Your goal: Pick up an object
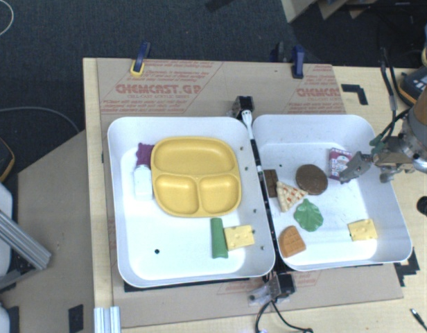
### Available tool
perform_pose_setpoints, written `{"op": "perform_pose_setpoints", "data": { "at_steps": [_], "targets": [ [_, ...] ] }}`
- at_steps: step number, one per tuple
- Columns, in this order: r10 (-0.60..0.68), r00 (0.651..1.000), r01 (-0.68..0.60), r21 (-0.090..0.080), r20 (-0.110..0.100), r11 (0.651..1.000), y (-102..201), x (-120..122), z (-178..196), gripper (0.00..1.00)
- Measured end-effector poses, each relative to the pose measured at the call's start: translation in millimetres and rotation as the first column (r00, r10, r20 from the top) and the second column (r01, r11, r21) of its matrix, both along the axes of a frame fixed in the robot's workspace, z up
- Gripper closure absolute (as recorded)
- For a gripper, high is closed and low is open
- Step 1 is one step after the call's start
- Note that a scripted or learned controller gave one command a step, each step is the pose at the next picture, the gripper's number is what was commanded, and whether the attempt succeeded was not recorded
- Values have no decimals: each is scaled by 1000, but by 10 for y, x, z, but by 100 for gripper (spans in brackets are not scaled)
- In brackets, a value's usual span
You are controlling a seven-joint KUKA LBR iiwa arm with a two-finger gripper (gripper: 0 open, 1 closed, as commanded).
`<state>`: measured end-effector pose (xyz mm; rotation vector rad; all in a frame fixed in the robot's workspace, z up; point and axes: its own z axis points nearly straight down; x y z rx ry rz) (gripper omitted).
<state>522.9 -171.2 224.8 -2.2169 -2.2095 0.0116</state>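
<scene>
Nothing picked yet, whole grasp left. Gripper at 3 o'clock of the right bin, fingers spread, holding nothing, beside a crinkly maroon packet. Nearby: flat brown disc, leafy green piece, yellow cheese block. Left bin holds a glossy yellow divided tray.

I counted two white bins, one yellow divided tray, two cheese pieces, and one green leaf.
</scene>
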Motion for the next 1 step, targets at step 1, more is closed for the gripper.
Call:
{"op": "perform_pose_setpoints", "data": {
  "at_steps": [1],
  "targets": [
    [3,1000,-3,-3,13,1000,2,28,68,0]
  ]
}}
